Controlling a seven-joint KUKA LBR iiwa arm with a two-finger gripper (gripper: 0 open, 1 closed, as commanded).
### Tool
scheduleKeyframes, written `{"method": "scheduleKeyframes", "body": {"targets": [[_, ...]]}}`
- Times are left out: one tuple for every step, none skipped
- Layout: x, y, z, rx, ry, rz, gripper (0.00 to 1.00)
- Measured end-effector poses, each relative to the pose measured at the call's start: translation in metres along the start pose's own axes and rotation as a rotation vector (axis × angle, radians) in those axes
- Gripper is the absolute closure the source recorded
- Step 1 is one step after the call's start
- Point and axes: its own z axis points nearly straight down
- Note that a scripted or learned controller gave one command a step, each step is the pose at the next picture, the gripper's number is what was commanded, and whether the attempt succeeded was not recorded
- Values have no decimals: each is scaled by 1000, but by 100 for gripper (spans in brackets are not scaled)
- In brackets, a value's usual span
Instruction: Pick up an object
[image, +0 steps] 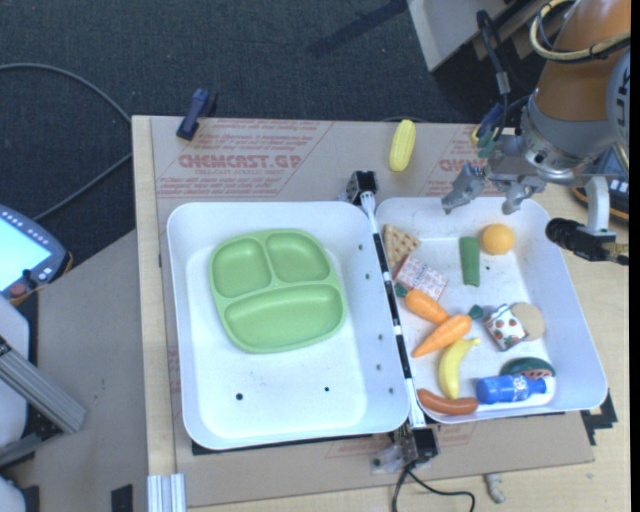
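- Toy food fills the right shallow white bin: an orange ball lies near the far edge, with a green stick-shaped piece just beside it on the left.
- Nearer the divider lie a tan waffle-patterned cracker and a small pink-and-white packet.
- Two orange carrots lie in the middle of that bin, one above the other, and a yellow banana lies just below them.
- A red-brown sausage rests at the near rim, beside a blue can lying on its side and a dark round piece with a green rim.
- A small white-and-red patterned block lies next to a pale round disc.
- The tool hangs over the far edge of the right bin, above and left of the orange ball, its two grey fingers spread apart with nothing between them.
- The left shallow white bin holds a light green divided plastic plate with three compartments.
- On the worktop beyond the bins, a yellow corn cob lies near the far edge, and a dark blue clip lies at the far left corner.
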Motion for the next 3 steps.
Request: {"method": "scheduleKeyframes", "body": {"targets": [[-113, -39, 148, -3, 1, -2, 0], [-95, 18, 153, -5, -1, -1, 0], [-121, -62, 94, -1, -1, 1, 0]]}}
